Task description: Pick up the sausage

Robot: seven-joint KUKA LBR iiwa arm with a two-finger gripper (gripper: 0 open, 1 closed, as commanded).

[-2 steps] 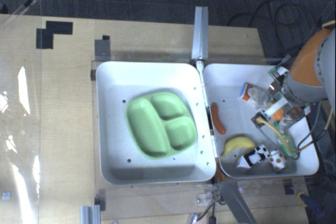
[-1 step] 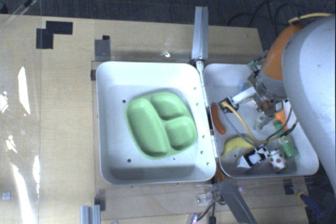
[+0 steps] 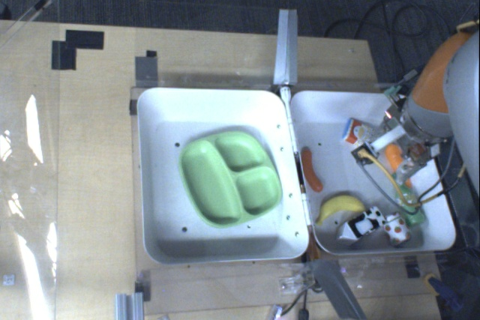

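You have bare floor in the right bin point(image 3: 322, 116) at its far corner next to the other bin point(image 3: 161, 116). The sausage point(image 3: 310, 170) lies close along that inner wall, so that side is tight. The banana point(image 3: 339, 204) crowds its near end; a carton point(image 3: 351, 131) stands toward the far edge.

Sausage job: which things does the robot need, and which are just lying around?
Needed: the sausage, in the right bin.

Just lying about: the banana, the black-and-white spotted toy, the little carton, the green plate in the left bin.
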